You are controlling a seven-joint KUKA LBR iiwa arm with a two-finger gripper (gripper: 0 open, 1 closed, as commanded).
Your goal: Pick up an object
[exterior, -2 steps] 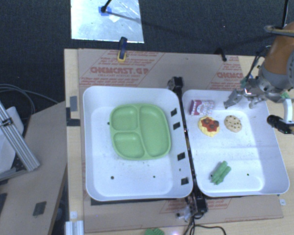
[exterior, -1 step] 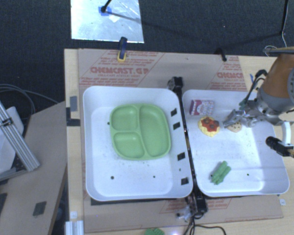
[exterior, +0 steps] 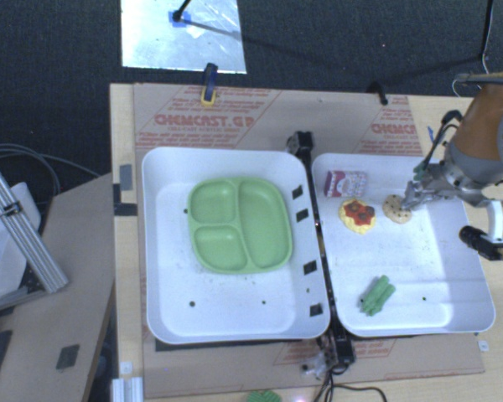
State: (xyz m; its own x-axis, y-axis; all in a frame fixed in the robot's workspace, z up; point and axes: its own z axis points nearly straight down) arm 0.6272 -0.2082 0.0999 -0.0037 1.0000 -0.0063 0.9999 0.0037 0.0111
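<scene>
Bins: two, white, shallow, side by side. Left bin (exterior: pixel 163 308), well left of the claw, holds one green plate (exterior: pixel 239 224) with three compartments. Right bin (exterior: pixel 461 308) holds four loose items and the claw.

Items in the right bin, left to right:
- One small carton (exterior: pixel 344 182), red and white, lying flat, to the claw's left and slightly toward the far wall.
- One yellow and red toy (exterior: pixel 358 215), round, left of the claw and a little nearer the camera.
- One green toy (exterior: pixel 376 295), elongated, well toward the bin's near side from the claw.
- One tan cookie (exterior: pixel 396 209), round with dark specks, just beside the claw tip on its left, apparently touching; nothing lies between them.

Claw (exterior: pixel 414 196): one, at the end of the grey arm with the orange band (exterior: pixel 490 124), lowered near the bin floor. Whether it is wide, narrow or gripping cannot be told at this size.

Surroundings: one yellow clamp (exterior: pixel 209 86) on the bench's far edge, far left of the claw.
</scene>
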